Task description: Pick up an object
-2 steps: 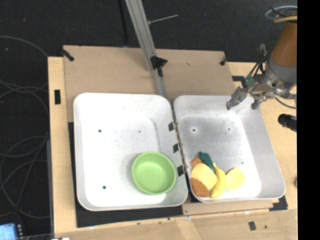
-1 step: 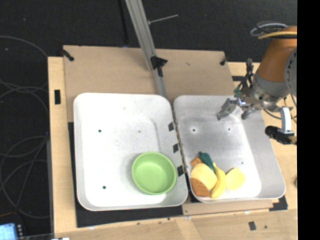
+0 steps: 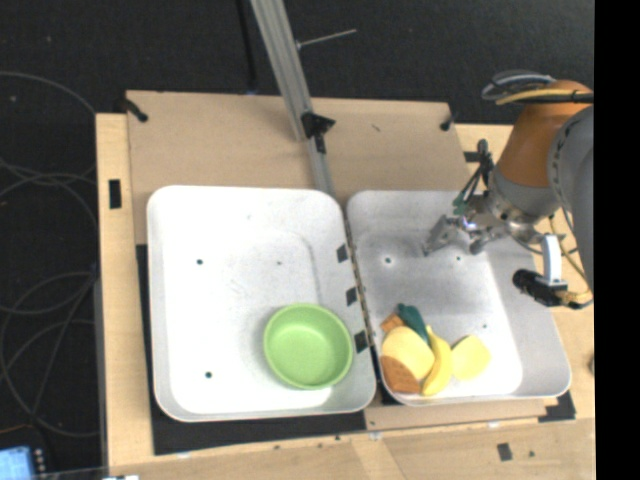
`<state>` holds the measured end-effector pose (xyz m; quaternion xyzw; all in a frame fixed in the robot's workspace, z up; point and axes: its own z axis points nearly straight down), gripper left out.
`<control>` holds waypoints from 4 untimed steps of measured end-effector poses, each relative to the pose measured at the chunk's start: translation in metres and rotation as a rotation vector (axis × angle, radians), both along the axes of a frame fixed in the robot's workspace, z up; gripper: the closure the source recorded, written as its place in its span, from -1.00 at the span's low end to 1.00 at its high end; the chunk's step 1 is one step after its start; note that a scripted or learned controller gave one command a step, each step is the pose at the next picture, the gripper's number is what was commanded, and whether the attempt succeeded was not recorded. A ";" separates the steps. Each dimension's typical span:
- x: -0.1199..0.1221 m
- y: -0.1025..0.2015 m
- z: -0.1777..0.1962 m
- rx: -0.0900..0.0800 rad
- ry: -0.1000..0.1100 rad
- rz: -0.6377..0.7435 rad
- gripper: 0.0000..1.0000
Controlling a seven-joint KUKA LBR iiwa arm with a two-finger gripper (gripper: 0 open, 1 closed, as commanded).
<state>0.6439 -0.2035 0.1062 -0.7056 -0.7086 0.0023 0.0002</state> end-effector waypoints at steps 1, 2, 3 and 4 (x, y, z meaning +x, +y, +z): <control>0.002 -0.001 0.015 -0.003 -0.009 0.002 1.00; 0.012 -0.003 0.072 0.002 -0.007 0.000 1.00; 0.020 -0.009 0.120 0.002 -0.006 0.004 1.00; 0.020 -0.010 0.171 0.002 -0.006 0.002 1.00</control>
